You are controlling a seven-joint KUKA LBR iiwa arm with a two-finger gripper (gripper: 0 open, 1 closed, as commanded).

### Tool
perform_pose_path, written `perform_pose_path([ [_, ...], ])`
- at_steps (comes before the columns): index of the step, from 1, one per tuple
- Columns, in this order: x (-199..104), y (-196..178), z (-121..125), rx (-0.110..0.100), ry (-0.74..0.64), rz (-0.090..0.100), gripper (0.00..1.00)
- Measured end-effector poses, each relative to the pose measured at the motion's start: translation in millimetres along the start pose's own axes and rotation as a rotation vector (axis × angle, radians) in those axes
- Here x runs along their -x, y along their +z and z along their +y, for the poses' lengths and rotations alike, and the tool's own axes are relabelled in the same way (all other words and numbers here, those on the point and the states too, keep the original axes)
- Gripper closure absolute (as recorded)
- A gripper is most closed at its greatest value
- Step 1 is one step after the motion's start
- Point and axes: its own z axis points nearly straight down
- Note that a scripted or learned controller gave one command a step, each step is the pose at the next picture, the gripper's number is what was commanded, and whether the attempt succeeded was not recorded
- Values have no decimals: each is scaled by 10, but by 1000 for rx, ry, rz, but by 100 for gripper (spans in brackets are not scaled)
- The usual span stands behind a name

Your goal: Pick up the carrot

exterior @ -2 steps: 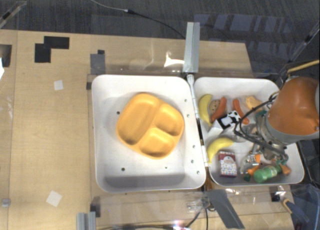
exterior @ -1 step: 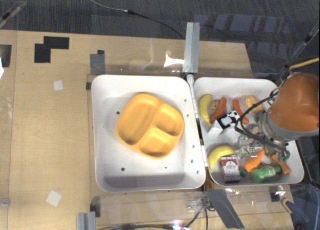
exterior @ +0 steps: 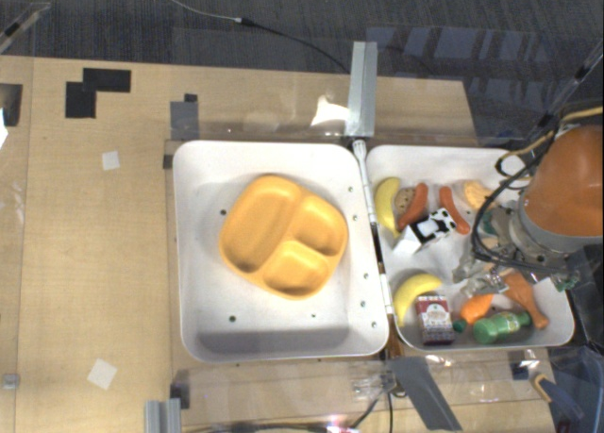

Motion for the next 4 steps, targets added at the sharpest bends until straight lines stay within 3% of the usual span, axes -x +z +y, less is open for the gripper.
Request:
perform_pose_path([
  [1, 98, -124, 145, 1, -449, -1, 100],
  [2, -232, -16, -94, -5, -689, -3, 100],
  [3, -201, -19, -64, 3, -307, 1, 100],
  [4, -22, -151, 248, 1, -73, -1, 100],
])
